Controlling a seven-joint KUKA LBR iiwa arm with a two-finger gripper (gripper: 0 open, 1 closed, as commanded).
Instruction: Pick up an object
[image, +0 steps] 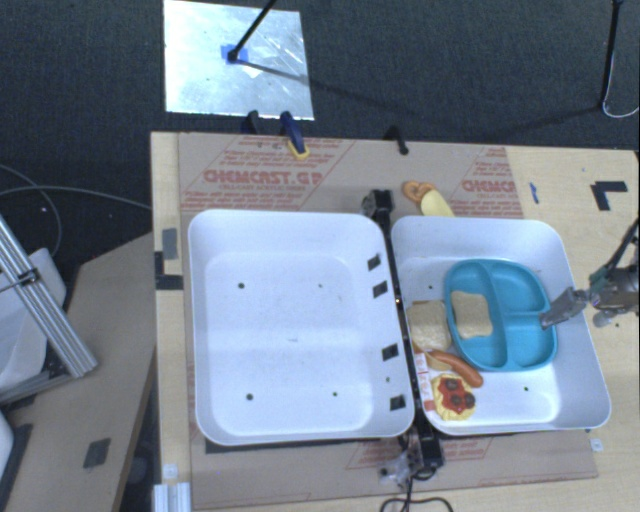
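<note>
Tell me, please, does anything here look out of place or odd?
Yes. A yellow banana-shaped toy lies on the bench behind the right white bin, outside it. The other toy foods sit inside that bin, around and on the blue divided plate.

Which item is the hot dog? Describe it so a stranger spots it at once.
Start at the right white bin, which holds the blue divided plate. Just off the plate's lower left edge lies the hot dog, a slim reddish sausage set on a slant. It sits between the pale bread slice above and the pizza slice below.
</note>
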